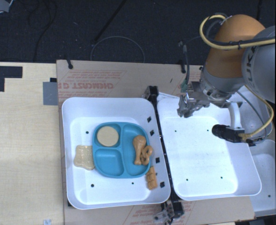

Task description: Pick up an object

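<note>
Pretzel (147, 153) on blue tray (111, 165) — left bin (77, 191) of 2; end effector (187, 108) grip unclear — dark floor behind.

Brown cardboard sheet under white bins (105, 81): red printed lettering near far edge, upside down and mirrored from this camera, not legible with confidence. More red print on same cardboard at near edge, partly hidden by bins, unreadable. Grey arm housing (262, 64): dark letters at right, cut off, unreadable.
</note>
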{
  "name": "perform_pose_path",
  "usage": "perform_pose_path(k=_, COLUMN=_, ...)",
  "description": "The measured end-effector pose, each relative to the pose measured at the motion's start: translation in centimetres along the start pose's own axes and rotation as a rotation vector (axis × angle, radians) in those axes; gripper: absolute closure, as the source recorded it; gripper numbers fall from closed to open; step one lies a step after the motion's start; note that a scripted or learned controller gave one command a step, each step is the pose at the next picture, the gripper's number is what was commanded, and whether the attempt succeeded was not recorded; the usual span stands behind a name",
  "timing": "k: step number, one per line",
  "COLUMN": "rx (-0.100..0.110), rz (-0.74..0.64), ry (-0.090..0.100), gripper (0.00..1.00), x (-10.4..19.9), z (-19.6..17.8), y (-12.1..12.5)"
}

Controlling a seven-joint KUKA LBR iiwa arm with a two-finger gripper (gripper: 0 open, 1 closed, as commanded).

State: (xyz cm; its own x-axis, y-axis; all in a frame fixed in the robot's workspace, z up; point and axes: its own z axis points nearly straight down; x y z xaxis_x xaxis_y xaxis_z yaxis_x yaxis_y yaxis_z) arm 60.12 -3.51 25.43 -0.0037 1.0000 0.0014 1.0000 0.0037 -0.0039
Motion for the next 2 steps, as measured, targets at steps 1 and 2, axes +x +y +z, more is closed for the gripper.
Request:
perform_pose_path(k=1, rx=0.000, rz=0.000, ry=0.000, gripper=1.00, x=5.9, z=0.4, y=-0.5)
perform_pose_path(k=2, rx=0.001, rz=0.000, ry=-0.001, gripper=1.00, x=11.4, z=2.0, y=-1.7)
